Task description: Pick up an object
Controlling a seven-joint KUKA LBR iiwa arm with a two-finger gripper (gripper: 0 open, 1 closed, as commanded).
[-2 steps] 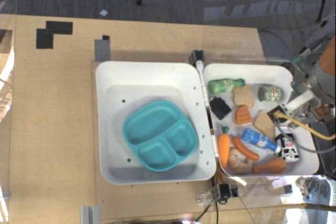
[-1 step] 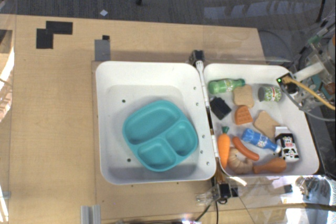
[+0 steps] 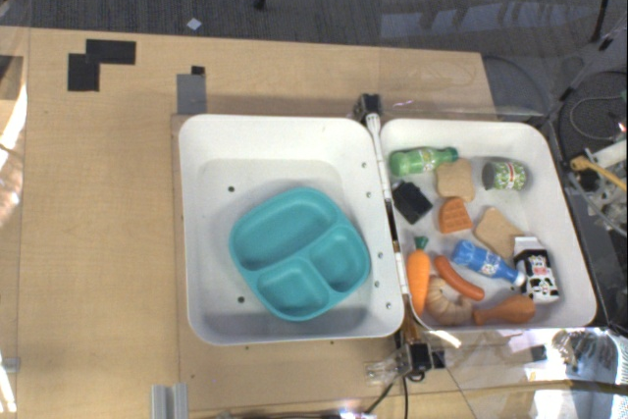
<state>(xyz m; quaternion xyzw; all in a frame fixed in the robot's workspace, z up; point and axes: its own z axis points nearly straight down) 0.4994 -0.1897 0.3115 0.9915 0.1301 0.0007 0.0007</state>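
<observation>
Toy food point(image 3: 461, 285) (jumbled) in right bin point(image 3: 559, 162)

One fixed camera looks down at a slant from above the tabletop point(image 3: 98, 240), far enough back to take in both white bins point(image 3: 196, 211) side by side.

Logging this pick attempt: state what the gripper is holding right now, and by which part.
Nothing can be said to be held. The toy food, such as the orange plastic carrot, lies loose in the right-hand shallow white bin.
</observation>
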